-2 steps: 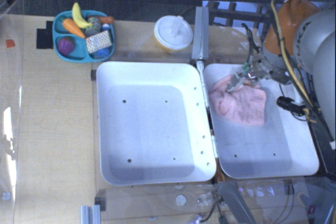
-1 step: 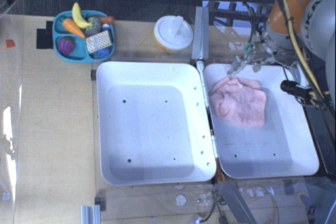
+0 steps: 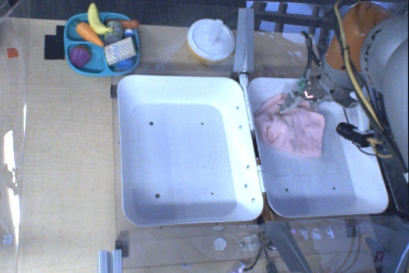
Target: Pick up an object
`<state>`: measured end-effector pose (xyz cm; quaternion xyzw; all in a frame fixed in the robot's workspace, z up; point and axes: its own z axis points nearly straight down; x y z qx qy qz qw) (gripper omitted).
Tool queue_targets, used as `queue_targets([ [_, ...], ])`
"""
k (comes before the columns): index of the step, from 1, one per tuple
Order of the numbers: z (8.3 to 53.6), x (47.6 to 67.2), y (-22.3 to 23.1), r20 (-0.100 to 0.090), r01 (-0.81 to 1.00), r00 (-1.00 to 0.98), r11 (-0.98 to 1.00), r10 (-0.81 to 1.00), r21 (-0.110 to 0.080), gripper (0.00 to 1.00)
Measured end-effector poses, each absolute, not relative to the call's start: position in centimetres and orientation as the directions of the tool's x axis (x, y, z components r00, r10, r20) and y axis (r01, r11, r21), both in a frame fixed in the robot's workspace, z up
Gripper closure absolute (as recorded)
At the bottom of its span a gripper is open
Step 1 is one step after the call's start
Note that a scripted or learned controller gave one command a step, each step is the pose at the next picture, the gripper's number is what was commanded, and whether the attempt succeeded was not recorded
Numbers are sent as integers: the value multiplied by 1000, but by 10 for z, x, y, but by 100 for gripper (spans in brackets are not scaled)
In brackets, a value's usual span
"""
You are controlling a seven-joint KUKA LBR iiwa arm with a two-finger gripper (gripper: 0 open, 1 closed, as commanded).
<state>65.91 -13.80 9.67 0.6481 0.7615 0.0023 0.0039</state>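
Note:
A crumpled pink cloth (image 3: 293,126) lies in the upper left part of the right bin (image 3: 332,195). My gripper (image 3: 298,99) hangs low over the cloth's top edge, reaching in from the right under the grey arm with its orange band (image 3: 348,41). Its tips sit at or just above the fabric. The cloth rests on the bin floor and looks slightly bunched up beneath the tips. I cannot make out whether any fabric is pinched.
The left bin (image 3: 182,201) lies beside the right one, split from it by a metal divider. A blue tray (image 3: 71,43) of toy food sits at the back left of the bench. A yellow cup with a white lid (image 3: 211,40) stands behind the bins. Cables hang by the arm.

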Motion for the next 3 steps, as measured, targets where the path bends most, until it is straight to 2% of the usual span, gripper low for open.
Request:
queue_targets([
  [1,92,669,-99,-6,948,-320,320,947,-3,0],
  [2,105,673,-96,-9,946,-324,324,946,12,100],
  [3,186,670,-38,-1,1000,-7,7,1000,4,100],
])
